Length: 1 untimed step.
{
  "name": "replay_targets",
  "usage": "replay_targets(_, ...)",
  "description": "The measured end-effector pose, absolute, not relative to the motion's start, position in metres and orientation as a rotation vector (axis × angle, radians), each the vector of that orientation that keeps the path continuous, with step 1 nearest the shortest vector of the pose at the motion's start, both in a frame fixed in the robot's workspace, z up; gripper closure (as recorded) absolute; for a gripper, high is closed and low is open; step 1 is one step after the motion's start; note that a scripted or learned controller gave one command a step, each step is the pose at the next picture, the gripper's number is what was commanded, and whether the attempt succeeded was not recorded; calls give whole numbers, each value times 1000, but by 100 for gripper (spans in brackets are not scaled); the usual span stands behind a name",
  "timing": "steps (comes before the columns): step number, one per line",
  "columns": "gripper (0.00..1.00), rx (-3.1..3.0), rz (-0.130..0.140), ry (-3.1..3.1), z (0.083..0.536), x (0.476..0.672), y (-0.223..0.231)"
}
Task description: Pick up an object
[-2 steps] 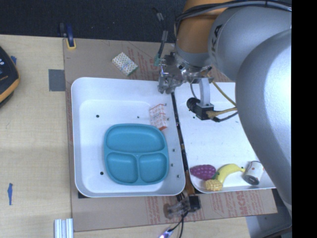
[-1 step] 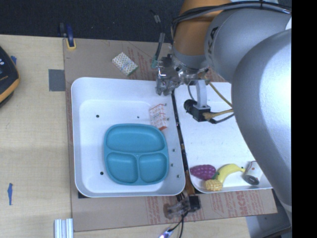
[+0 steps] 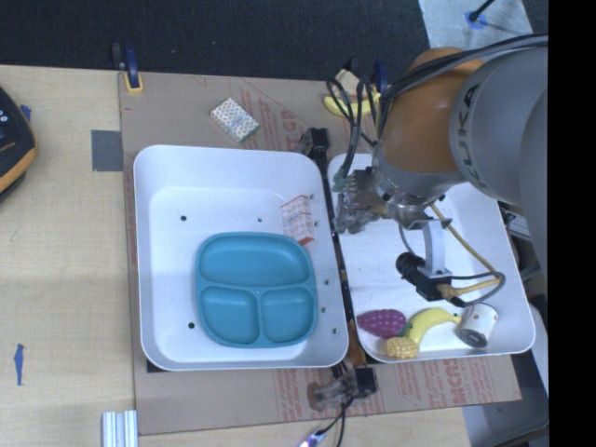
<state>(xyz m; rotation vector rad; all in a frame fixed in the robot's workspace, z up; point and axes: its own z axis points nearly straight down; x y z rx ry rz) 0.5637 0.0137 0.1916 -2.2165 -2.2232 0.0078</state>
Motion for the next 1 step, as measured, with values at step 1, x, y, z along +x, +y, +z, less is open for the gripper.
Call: replay_targets(1,100,-2214,4,-2226,192,613,67)
